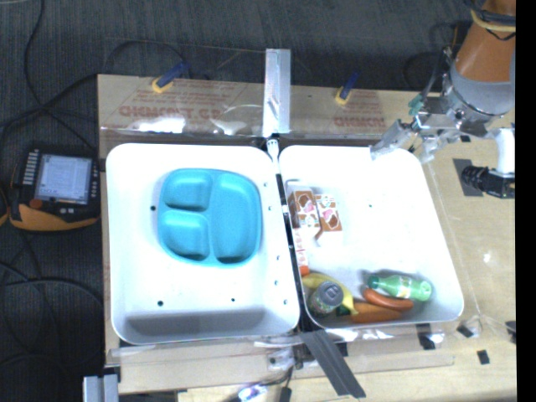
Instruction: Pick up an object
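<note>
While my gripper hovers over the right bin's far corner, fingers spread and holding nothing, the bottle lies near its front wall.

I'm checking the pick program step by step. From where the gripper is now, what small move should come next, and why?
Probably swing the gripper inward and toward the near side of the right bin. It hangs over that bin's far right corner, with nothing between its fingers, while the green bottle, the carrot and the small carton lie elsewhere in the bin.
</note>
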Robot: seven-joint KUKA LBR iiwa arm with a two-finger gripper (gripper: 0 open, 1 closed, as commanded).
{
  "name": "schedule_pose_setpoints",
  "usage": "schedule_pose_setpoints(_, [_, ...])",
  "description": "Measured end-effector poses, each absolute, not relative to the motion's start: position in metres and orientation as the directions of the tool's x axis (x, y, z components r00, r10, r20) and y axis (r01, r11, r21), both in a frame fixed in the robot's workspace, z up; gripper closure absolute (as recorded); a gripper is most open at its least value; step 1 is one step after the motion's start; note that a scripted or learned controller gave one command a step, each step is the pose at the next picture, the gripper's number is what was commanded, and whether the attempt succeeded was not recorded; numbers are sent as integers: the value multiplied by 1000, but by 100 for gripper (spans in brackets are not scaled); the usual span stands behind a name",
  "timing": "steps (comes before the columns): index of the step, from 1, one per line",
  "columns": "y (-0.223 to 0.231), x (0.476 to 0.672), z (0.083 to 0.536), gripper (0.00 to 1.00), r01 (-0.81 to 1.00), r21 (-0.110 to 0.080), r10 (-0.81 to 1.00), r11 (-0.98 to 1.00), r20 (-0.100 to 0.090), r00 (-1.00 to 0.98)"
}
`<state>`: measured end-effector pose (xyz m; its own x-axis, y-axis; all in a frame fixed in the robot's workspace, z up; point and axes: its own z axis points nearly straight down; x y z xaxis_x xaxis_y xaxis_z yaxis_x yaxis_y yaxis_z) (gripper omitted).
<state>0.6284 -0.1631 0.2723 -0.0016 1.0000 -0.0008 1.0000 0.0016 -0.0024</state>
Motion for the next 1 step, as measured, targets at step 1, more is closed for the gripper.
schedule_pose_setpoints(1, [-139,600,151,0,1000,-4,1000,19,0,-19])
